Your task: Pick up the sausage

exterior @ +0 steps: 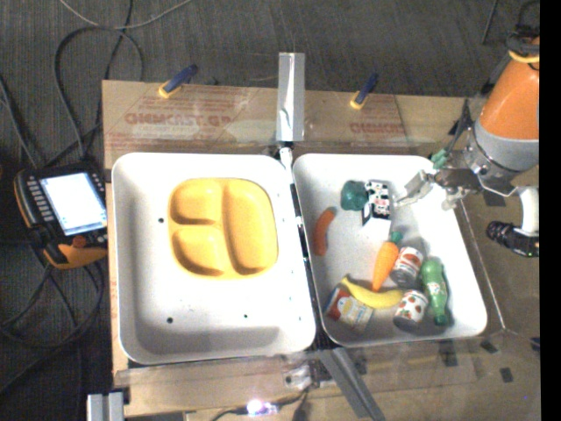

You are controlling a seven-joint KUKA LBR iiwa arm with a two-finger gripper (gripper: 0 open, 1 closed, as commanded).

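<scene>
At the far left, off the bench, a handheld screen unit [66,207] lay on the floor among cables. The left bin [140,323] held a yellow divided tray [223,226] near its middle, and nothing else sat in it.

The right bin [473,310] held the clutter. The sausage [323,231], a small reddish-orange piece, lay alone by that bin's left wall, running roughly top to bottom, apart from everything else. Further right sat a teal object [353,195] touching a small black-and-white toy [378,199]. Below them a carrot [384,264] leaned over a banana [372,295], with cans [408,266] and a green bottle [434,289] packed close in the lower corner.

The gripper [428,183] hung over the upper right part of that bin, well apart from the sausage; its two fingers looked spread, with nothing between them. The arm [513,112] rose behind it at the right edge.

The main risks, as I judged them: the sausage lay close to the bin wall, so a finger coming down on that side could strike the wall or pin the sausage against it rather than straddle it. A descent not turned across its length could push it away or roll it. The carrot's similar colour could also draw a wrong grasp.
</scene>
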